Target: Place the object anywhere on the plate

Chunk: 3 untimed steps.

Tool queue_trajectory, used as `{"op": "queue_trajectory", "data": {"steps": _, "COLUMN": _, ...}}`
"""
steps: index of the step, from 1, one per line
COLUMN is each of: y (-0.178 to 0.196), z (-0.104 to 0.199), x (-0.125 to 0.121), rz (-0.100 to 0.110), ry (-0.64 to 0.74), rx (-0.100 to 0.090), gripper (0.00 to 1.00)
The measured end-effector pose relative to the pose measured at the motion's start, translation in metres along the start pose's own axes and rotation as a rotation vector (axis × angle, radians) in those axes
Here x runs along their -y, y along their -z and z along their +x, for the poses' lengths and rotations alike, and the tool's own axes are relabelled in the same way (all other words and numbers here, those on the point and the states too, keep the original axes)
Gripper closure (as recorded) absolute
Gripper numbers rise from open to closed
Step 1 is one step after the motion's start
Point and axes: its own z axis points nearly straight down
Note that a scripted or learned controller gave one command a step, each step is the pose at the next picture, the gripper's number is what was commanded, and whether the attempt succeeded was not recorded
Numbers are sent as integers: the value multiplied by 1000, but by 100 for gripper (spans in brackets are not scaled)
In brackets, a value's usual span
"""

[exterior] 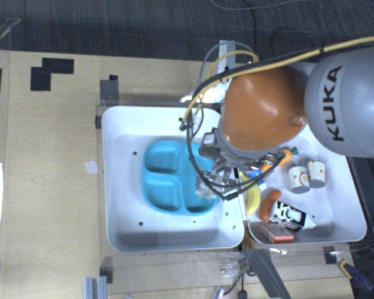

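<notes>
The plate (165, 179), a glossy light-blue plastic dish with rounded corners and moulded compartments, lies in the left bin (121, 185), toward that bin's right side. Its right edge passes under the arm's wrist. Which item counts as the object to be placed cannot be told.

The table (43, 167) is pale wood-toned board carrying black blocky marks near its upper left. The arm (343, 104) is smooth grey, with "KUKA" in black capitals reading down its side, and a shiny orange dome (262, 108) below that. Black and yellow cables loop around the dome.

Both bins are shallow white plastic with rounded rims; the right bin (355, 220) sits against the left one.

The end effector (221, 182) hangs over the plate's right edge, near the wall between the bins. Whether it is spread or pressed together cannot be told, as wires and the wrist cover it.

In the right bin lie a yellow banana-shaped piece (254, 199), a reddish sausage-shaped piece (269, 202), a black-and-white printed packet (290, 216) whose writing is unreadable, a brown block (275, 233), and two small white cylinders (306, 175) with orange marks.
</notes>
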Motion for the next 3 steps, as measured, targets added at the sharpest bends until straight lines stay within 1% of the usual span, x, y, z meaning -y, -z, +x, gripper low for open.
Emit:
{"op": "queue_trajectory", "data": {"steps": 1, "y": 50, "z": -33, "x": 47, "rz": 1, "ry": 128, "rx": 3, "gripper": 100}}
{"op": "queue_trajectory", "data": {"steps": 2, "y": 34, "z": -4, "x": 19, "rz": -2, "ry": 149, "rx": 1, "gripper": 100}}
{"op": "queue_trajectory", "data": {"steps": 3, "y": -14, "z": -7, "x": 79, "rz": 0, "ry": 378, "rx": 2, "gripper": 100}}
